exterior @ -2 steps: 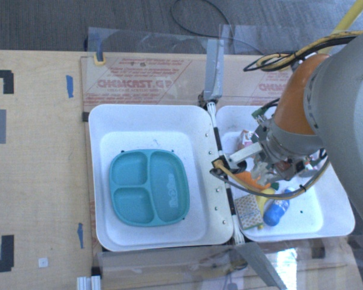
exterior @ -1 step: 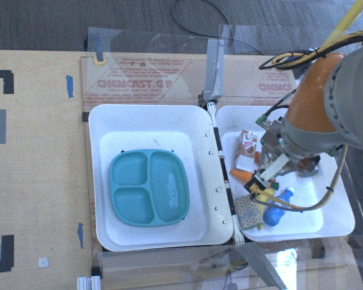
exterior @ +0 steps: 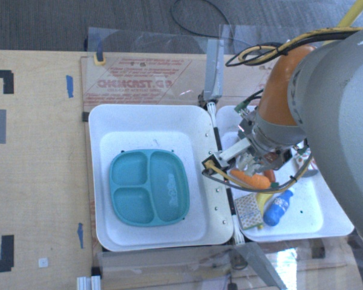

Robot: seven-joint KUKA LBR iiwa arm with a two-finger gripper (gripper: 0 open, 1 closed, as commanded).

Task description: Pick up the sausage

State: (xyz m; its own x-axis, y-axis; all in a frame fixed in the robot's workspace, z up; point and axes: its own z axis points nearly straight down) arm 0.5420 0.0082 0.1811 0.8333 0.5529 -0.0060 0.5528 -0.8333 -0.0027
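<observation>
My gripper (exterior: 249,162) hangs low over the left part of the right bin (exterior: 327,222), largely covered by the grey wrist and its cables. Just beneath it lies an elongated orange item (exterior: 249,177) with a reddish piece (exterior: 270,175) at its right end. This looks like the sausage, though the arm covers part of it. I cannot make out whether the gripper touches it.
A blue bottle (exterior: 277,207), a yellow item (exterior: 263,197) and a checkered pad (exterior: 249,209) lie near the right bin's front. The left bin (exterior: 103,125) holds a teal divided plate (exterior: 124,162). The bulky arm covers the right bin's right and back.
</observation>
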